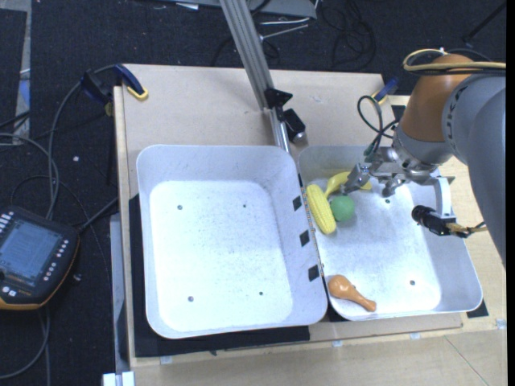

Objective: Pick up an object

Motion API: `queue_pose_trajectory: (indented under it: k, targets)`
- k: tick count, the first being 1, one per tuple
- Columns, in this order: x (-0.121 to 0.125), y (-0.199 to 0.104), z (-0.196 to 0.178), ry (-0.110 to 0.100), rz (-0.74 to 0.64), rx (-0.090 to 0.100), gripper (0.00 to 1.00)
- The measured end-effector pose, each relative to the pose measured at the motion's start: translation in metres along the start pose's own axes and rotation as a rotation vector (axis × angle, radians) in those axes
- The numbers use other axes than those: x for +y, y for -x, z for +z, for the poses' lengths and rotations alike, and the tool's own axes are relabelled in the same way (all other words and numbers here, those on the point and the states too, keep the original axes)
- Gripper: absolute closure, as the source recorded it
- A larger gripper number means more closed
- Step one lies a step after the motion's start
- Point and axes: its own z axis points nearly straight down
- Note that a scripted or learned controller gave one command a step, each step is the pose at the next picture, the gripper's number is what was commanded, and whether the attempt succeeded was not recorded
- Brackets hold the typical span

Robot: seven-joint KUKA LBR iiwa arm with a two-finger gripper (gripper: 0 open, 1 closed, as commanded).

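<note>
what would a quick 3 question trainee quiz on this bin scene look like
1. True or false: the corn cob lies in the left bin.
2. Which item sits nearest the right bin's front edge? A) green ball B) orange pear-shaped toy C) banana
3. Fill in: the gripper is above the ____ end of the right bin.

Key:
1. False; it lies in the right bin, along the shared edge.
2. B
3. Far, next to the banana.
</note>
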Motion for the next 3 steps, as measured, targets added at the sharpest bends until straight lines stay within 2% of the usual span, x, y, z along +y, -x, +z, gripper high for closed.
queue_pose_trajectory:
  k: [1,2,3]
  targets:
    - [0.001,0.0,-0.013,0.004,0.0,-0.001,1.0]
    - [0.006,0.003,-0.075,0.009,0.0,-0.002,1.0]
    - [-0.001,0.01,-0.128,0.008,0.001,-0.002,1.0]
